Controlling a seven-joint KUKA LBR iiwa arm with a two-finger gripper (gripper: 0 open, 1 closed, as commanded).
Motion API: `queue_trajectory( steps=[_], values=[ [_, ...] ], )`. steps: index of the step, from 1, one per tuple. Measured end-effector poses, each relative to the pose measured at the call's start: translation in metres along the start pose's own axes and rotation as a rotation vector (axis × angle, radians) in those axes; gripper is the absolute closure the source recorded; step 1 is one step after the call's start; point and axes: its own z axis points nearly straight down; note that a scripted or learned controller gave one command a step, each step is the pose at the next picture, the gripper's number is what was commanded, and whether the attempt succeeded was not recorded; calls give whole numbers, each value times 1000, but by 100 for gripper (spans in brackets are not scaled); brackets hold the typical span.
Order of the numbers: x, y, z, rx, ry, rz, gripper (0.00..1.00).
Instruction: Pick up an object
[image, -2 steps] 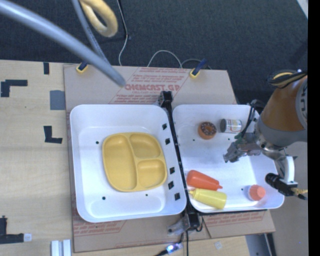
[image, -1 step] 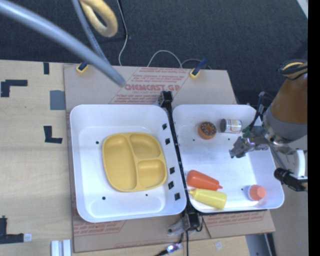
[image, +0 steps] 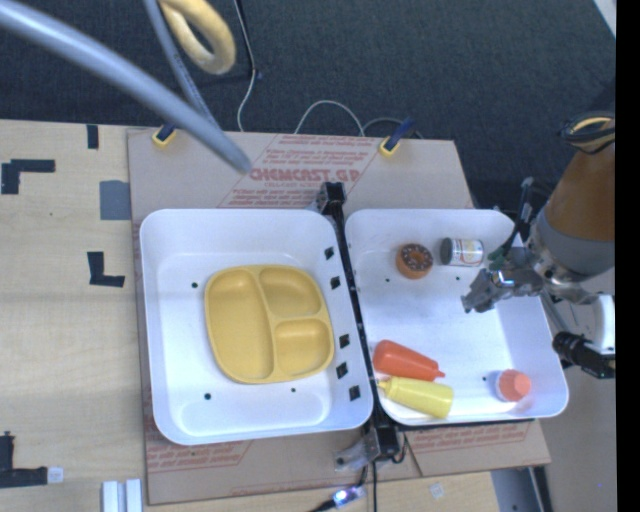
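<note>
Metal end effector (image: 480, 296) hovers over smooth white bin (image: 452, 325); its grip state cannot be told.

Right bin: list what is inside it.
Right bin holds a donut, small can, carrot, yellow bottle and an orange-capped item. The hand covers part of the floor.

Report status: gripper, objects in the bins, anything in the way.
Gripper over right bin, nothing seen in it. Can and donut nearest; carrot, yellow bottle lower. Yellow tray in left bin. Nothing in the way.
</note>
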Motion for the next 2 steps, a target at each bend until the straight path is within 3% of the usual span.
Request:
queue_trajectory(
  steps=[1,2],
  values=[
    [50,27,10,2,2,-5,100],
    [98,53,-4,0,2,-6,100]
  ],
)
